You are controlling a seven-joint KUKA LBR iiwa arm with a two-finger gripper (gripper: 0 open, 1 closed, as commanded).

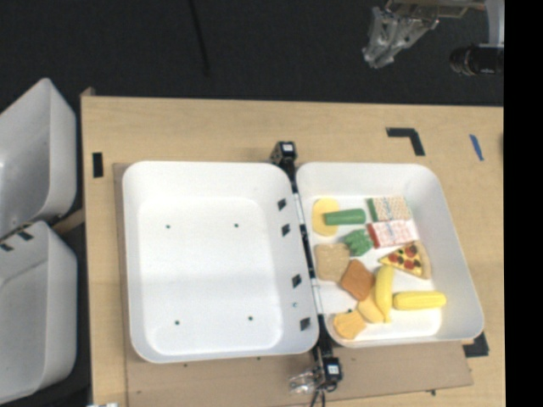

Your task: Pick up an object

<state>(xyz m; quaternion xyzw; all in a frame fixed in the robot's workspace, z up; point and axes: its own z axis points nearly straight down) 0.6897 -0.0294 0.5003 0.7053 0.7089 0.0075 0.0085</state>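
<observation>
Approach not begun: my gripper (392, 42) hangs high, beyond the bench's far right edge, well apart from both bins. Whether it is parted or closed, I cannot tell; nothing visibly held. Toy food crowds the right bin (448, 219), against its left wall: a green piece (344, 217), pizza slice (405, 260), banana (384, 291). Next, I judge: descend over one outlying piece, the yellow corn (418, 300) near the near-right corner.

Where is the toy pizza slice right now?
The pizza slice lies in the right-hand bin, toward its right side, just below a small printed box and above the yellow corn cob.
</observation>
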